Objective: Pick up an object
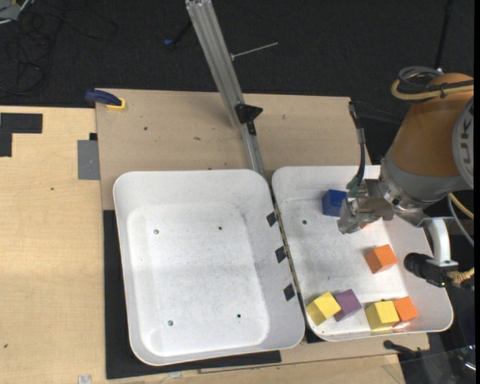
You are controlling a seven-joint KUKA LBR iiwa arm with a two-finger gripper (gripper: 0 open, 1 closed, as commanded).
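Over the right bin (444, 314), your gripper (350, 217) hangs just right of the blue cube (333, 202), apparently touching it; whether it is wide or narrow, you cannot tell. Judged risk: off-centre closing nudges the cube left rather than gripping it. Other cubes lie near.

Arm (428, 146) reaching from right, hand (352, 217) lowered

Two white bins share our wooden bench (176, 138).
We see the left bin (140, 194) touching the right bin (292, 182).
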